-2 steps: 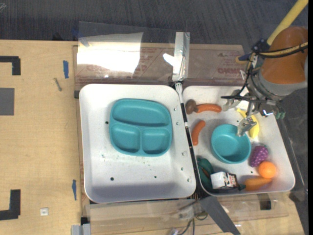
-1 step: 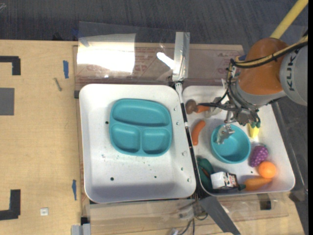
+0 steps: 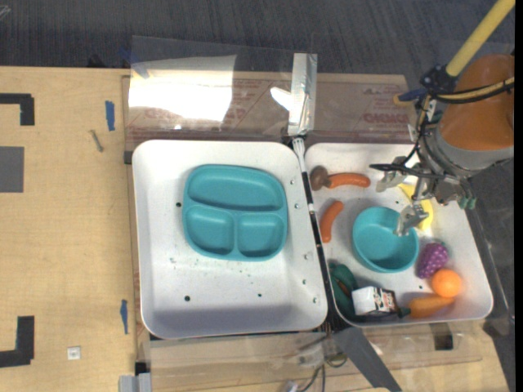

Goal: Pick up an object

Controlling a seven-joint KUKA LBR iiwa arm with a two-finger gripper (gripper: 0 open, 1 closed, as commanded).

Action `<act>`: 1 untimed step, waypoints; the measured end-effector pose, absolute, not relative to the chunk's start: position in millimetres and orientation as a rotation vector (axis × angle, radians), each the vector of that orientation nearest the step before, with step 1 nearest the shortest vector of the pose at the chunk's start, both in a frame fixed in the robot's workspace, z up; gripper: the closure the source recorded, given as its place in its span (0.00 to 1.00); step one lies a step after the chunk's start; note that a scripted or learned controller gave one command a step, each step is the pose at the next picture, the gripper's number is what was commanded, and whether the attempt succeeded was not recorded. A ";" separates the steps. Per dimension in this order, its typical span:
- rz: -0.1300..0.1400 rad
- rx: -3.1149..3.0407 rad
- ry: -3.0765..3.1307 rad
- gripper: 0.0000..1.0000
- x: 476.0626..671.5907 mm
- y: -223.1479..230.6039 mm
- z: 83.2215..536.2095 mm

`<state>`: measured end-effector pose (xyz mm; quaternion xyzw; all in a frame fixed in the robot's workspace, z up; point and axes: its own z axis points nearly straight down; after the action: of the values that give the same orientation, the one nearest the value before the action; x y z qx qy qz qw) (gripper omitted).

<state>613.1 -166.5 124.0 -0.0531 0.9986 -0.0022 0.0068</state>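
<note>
1. The claw (image 3: 411, 217) hangs over the right bin (image 3: 482, 296), its tip at the right rim of the teal bowl (image 3: 384, 239); how wide it stands I cannot tell, the metal there is a blur.
2. Just behind it sits the grey wrist with the orange band (image 3: 482, 109), coming in from the right with cables trailing.
3. A yellow piece (image 3: 426, 211) peeks out beside the claw, partly hidden.
4. Right of the bowl lies a purple bunch of grapes (image 3: 432, 258), and an orange ball (image 3: 446, 283) touches it below.
5. At the bin's near edge: an orange carrot (image 3: 426, 305), a black-and-white packet (image 3: 374, 300) and a dark green item (image 3: 341, 278).
6. Left of the bowl, an orange sausage shape (image 3: 329, 218); behind it another one (image 3: 351, 180) and a brown lump (image 3: 318, 176).
7. The left bin (image 3: 155, 284) carries a teal divided plate (image 3: 235, 211), well apart from the claw.
</note>
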 end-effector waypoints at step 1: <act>0.000 0.008 3.130 0.00 605.7 -199.9 89.6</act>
<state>605.7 -199.9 89.6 0.0025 1.0000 0.0001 0.0056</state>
